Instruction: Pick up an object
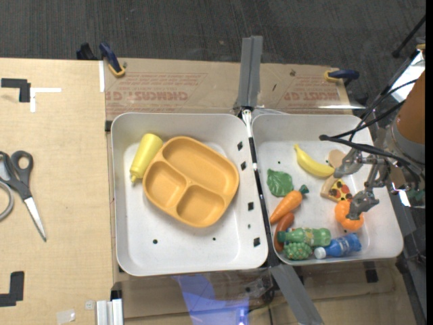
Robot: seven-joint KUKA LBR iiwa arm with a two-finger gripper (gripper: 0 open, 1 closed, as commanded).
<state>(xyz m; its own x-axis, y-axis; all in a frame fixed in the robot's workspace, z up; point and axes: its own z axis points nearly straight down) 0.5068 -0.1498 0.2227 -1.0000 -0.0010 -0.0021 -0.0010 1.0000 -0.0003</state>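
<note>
Bottle (pixel 342 246) at front, gripper (pixel 360 181) behind it
Fingers spread; 1 tip meets orange toy (pixel 346 217) (nothing pinched), lying just below

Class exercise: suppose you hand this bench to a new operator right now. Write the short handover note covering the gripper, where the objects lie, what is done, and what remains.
Gripper: low in the right bin, over a small orange toy; finger state unclear, no grasp confirmed.
Right bin also holds a banana, pizza slice toy, green leafy toy, carrot, green toy and blue bottle.
Left bin: yellow divided tray with a yellow bottle beside it.
Done: nothing lifted.
Left: pick up one object.
</note>
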